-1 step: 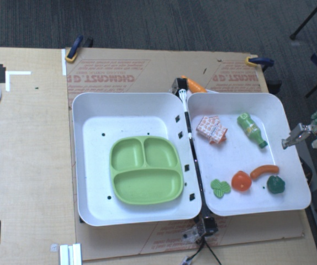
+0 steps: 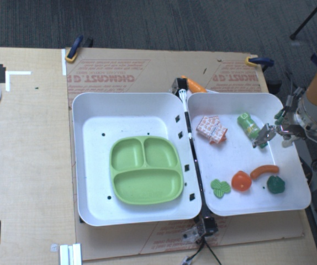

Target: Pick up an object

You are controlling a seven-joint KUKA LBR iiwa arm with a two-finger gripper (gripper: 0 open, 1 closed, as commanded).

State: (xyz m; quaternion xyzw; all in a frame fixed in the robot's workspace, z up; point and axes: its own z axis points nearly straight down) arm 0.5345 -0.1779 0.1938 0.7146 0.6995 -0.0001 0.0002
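From the fixed camera above the surface, the gripper hangs over the right bin near its right edge, beside a pale green bottle-shaped toy lying toward the bin's back edge; its fingers look spread apart with nothing between them, though they are small in the view. Other choices lie in the same bin: a pink-and-white block near the back left, an orange sausage-shaped piece and a dark green lump toward the front right corner, an orange-red round toy and a green leafy piece along the front edge. The left bin carries a green divided plate. The bottle toy is nearest and is probably light, stiff plastic, smooth enough to slip or roll; closing across its narrow body at mid-length seems the safest hold.
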